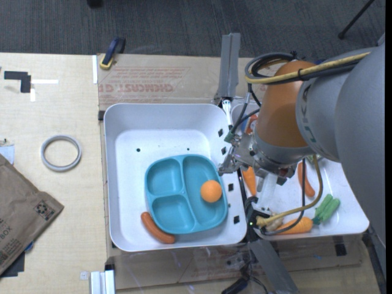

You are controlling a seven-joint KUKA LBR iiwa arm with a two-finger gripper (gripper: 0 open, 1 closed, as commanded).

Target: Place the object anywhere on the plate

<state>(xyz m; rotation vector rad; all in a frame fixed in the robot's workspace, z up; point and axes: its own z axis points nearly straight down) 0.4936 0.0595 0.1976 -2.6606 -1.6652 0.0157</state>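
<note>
A blue divided plate (180, 195) lies in the left white bin (122, 127). An orange ball (211, 192) rests in the plate's large right compartment. A red-orange sausage (158, 228) lies on the bin floor against the plate's lower left edge. My gripper (250, 182) hangs under the grey and orange wrist, at the wall between the two bins and just right of the plate. The wrist body hides most of it. An orange carrot-like piece (248, 177) shows right at the gripper, and I cannot tell whether it is held.
The right bin (352, 222) holds a carrot (295, 227), a thin orange piece (308, 184) and a green vegetable (328, 207). Cables loop around the wrist. On the bench to the left lie a tape ring (61, 152) and a brown package (21, 216).
</note>
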